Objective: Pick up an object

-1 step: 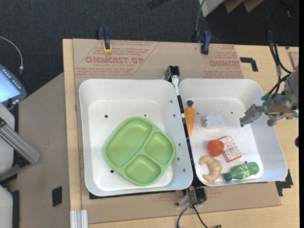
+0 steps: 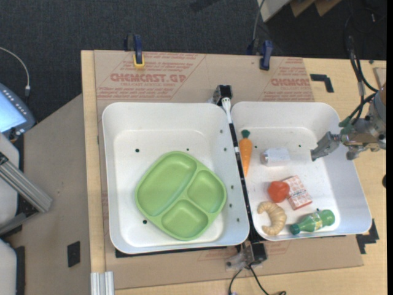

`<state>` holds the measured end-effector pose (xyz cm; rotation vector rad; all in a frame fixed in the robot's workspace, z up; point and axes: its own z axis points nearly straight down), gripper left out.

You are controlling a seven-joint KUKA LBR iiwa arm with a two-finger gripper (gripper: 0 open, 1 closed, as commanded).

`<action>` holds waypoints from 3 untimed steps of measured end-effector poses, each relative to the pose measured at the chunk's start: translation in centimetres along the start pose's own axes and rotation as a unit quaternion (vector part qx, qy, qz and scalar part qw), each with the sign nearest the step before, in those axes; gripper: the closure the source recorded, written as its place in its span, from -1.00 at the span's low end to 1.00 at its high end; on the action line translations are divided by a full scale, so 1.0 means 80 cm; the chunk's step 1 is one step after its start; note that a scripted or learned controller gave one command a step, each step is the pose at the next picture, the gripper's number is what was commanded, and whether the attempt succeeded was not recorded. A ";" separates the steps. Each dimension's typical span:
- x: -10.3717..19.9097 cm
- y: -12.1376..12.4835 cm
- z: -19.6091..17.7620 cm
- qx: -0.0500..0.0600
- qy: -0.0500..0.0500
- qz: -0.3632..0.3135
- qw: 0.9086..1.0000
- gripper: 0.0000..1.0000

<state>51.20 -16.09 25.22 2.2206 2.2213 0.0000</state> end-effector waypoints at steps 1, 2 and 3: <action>0.004 -0.011 0.060 0.003 0.001 0.001 1.000 -1.00; 0.003 -0.019 0.138 0.004 0.002 0.001 1.000 -1.00; 0.004 -0.021 0.205 0.004 0.002 0.001 1.000 -1.00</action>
